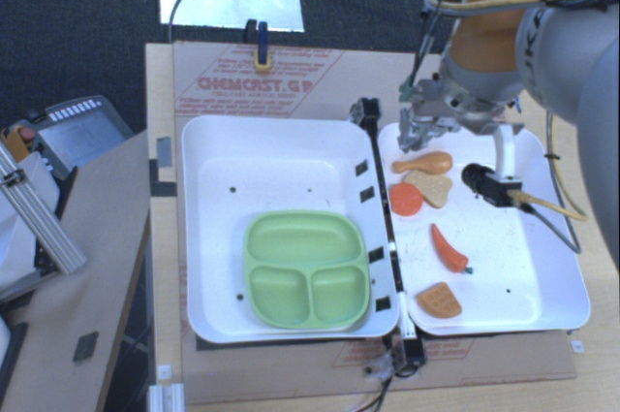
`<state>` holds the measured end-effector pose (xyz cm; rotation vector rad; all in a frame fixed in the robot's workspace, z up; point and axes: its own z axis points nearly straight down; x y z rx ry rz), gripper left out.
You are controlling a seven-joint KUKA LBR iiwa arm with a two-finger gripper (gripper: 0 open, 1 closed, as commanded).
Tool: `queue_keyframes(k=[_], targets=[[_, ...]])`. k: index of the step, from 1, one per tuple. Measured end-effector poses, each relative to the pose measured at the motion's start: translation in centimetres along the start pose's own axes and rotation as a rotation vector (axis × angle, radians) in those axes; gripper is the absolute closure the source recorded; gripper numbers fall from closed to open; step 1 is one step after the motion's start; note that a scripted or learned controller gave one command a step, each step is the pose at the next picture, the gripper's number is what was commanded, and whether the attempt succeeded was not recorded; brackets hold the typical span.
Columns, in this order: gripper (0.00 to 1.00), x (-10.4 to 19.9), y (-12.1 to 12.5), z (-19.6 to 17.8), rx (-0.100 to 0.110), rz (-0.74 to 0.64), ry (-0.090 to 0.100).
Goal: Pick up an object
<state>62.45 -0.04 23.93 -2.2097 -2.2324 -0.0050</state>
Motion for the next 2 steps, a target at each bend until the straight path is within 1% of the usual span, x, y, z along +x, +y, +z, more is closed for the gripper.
queue_keyframes(k=[1, 2], targets=[[1.00, 5.1, 0.0, 1.0, 0.001, 0.001, 0.000], [1.00, 10.8, 2.0, 1.8, -0.001, 0.001, 0.000]])
